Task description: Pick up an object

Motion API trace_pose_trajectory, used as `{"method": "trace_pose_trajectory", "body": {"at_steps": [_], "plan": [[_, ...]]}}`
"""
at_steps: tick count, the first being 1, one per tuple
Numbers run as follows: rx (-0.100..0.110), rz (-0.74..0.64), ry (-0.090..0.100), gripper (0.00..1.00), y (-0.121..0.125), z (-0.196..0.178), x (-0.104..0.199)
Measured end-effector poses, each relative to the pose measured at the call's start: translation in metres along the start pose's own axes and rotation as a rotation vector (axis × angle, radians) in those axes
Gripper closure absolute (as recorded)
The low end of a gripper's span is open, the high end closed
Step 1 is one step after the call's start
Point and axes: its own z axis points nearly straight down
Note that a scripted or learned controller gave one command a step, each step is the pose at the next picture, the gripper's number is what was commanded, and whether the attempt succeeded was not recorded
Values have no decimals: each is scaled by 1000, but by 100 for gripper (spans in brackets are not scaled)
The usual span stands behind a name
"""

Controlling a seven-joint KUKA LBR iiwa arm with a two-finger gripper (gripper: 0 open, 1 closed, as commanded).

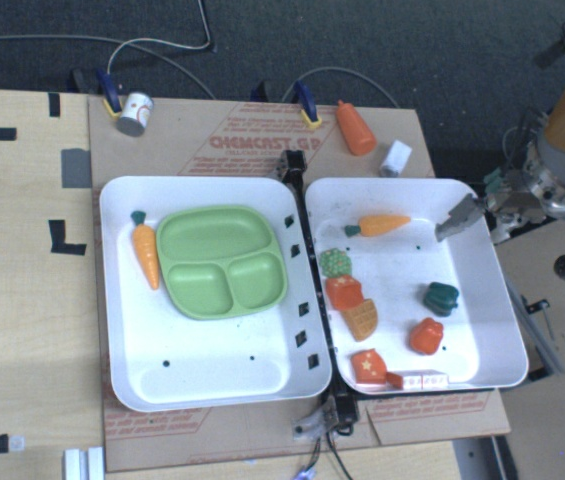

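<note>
Barely begun, by the look of it: no item raised or gripped, all of them lying flat. Left to do: choosing a target, coming down on it, closing, lifting.

Poised at the right bin, over its arm-side rim near the far corner: the grey arm, reaching in low and slanted, with the gripper angled down toward the bin's floor and clear of every item. Impossible to tell whether spread or pressed together; nothing seen in its grasp.

Butted against the right bin, on the side away from the arm: the left bin, carrying a green divided plate and a toy carrot.

Inside the right bin, possible targets:
- another carrot, near the far wall, closest to the gripper;
- a dark green pepper, toward the arm side, mid-bin;
- a red-orange round piece, just nearer the front than the pepper;
- a row of small toy foods along the wall shared with the left bin.

Beyond the right bin's far wall, on the cardboard: an orange bottle shape and a small white block.
</note>
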Motion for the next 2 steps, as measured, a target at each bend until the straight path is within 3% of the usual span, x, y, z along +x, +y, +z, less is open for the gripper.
{"method": "trace_pose_trajectory", "body": {"at_steps": [1,2], "plan": [[3,0,0,0,-1,99,-33],[-4,0,-1,0,-24,179,-33]]}}
